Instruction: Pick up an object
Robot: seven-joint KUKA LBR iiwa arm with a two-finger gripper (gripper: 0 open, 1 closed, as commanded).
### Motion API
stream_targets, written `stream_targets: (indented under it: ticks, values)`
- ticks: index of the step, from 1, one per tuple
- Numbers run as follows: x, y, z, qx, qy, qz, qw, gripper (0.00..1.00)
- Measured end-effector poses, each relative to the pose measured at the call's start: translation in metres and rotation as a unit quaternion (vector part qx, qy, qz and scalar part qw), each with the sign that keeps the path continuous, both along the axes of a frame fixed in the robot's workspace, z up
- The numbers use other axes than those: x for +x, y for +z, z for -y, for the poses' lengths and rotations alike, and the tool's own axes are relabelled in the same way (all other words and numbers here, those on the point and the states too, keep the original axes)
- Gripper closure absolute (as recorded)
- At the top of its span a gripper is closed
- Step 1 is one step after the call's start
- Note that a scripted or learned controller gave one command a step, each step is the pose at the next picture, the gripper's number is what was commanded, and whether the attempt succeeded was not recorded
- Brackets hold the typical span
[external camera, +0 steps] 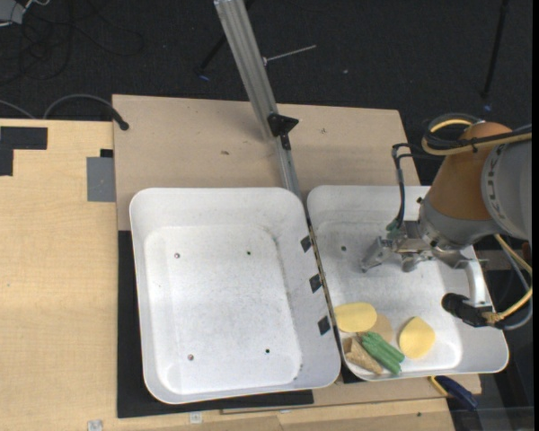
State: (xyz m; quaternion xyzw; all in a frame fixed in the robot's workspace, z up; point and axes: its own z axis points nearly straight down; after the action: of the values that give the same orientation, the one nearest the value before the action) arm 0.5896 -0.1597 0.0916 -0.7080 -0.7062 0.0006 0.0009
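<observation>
My gripper (375, 257) hangs low over the middle of the right bin (359, 209), above bare white floor and with nothing seen in it. Near that bin's front edge lie a pale yellow oval piece (355, 317), a second yellow rounded piece (417, 338), a green elongated object (383, 353) and a tan piece (363, 358) partly under the green one. These objects lie well in front of the gripper, apart from it.
The left bin (220, 290) stands beside the right one, joined by black clips along the shared rim. A slanted aluminium bar (251, 70) rises behind the bins. The arm's grey body and orange band (467, 187) occupy the right side.
</observation>
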Motion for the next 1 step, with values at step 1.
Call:
stream_targets:
  ticks: [1]
  values:
    - [-0.0003,0.0100,0.0010,0.0005,-0.003,0.000,1.0000,1.00]
